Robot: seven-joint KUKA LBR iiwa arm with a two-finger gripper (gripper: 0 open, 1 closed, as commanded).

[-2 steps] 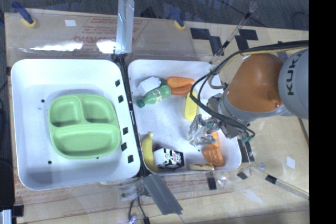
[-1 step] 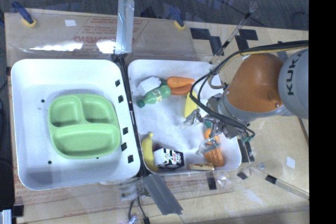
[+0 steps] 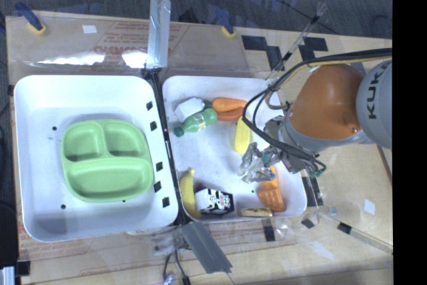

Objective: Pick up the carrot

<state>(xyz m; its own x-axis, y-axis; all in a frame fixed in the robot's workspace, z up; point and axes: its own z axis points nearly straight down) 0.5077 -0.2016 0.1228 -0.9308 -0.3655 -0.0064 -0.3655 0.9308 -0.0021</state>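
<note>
The orange carrot lies at the back of the right bin, beside a green bottle. My gripper hangs low over the right side of that bin, well in front of the carrot and apart from it. Its metal tips sit just above an orange waffle-like piece. The carrot is not between them.
The right bin also holds a yellow corn-like piece, a banana, a black-and-white carton, a flat bread piece and a white item. A green divided plate lies in the left bin. Cables loop over the wrist.
</note>
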